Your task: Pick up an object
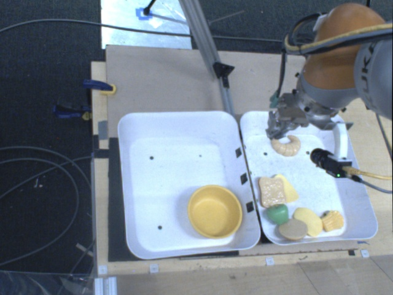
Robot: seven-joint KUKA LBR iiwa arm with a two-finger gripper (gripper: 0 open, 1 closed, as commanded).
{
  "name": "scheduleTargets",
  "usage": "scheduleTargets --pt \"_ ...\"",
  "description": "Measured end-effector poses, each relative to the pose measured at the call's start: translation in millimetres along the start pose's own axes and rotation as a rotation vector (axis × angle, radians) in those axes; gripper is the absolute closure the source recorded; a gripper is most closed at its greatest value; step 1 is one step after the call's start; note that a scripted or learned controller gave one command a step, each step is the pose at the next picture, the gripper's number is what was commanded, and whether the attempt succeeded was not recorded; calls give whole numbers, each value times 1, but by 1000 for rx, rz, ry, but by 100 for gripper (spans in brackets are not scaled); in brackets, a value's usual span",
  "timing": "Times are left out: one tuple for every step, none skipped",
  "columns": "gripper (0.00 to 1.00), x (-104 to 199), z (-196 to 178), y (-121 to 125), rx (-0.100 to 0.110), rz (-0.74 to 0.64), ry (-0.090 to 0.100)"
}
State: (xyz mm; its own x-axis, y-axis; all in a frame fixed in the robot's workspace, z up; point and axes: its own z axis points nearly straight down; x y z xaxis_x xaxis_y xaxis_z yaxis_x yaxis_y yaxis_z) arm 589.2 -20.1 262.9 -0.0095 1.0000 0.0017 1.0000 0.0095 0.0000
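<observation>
My jaws point(277, 129) hang low over the far end of the right bin point(362, 220); I cannot tell their spread. The croissant point(287, 145) lies just beside them, on their near right side.

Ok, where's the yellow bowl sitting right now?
The yellow bowl sits in the left bin, near its front right corner, close to the divide with the right bin and across it from the cracker.

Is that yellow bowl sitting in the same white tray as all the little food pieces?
No, the yellow bowl sits in the left tray, while the food pieces lie in the right tray.
</observation>
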Motion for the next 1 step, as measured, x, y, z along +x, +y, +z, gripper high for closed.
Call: scheduleTargets --pt "100 44 19 -30 2 0 0"
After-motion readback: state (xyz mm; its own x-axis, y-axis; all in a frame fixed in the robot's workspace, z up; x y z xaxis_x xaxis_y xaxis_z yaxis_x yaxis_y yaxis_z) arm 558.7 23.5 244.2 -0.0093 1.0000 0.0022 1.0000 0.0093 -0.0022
